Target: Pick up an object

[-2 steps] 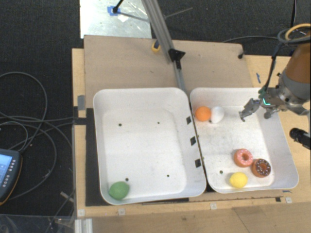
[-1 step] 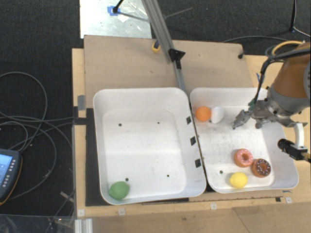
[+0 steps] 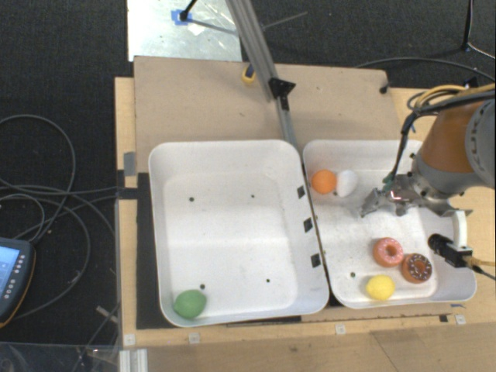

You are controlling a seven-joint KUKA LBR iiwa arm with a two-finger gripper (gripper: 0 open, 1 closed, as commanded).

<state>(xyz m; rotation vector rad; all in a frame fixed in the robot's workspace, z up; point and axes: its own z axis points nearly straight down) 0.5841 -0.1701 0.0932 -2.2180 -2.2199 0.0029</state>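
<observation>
The right bin (image 3: 364, 152) holds an orange ball (image 3: 324, 181) touching a white ball (image 3: 346, 183) near its back left. A pink frosted donut (image 3: 388, 251), a chocolate donut (image 3: 417, 268) and a yellow lemon-like object (image 3: 380, 287) lie at its front right. A green object (image 3: 189, 303) sits in the front left corner of the left bin (image 3: 225, 153). My gripper (image 3: 378, 202) hangs over the middle of the right bin, just right of the white ball and behind the pink donut. Nothing shows in its grasp.
The grey arm with its orange band (image 3: 453, 142) reaches in from the right over the right bin's back half. A slanted metal pole (image 3: 260, 49) crosses the bench behind the bins. Cables and a pendant (image 3: 12, 273) lie on the floor at left.
</observation>
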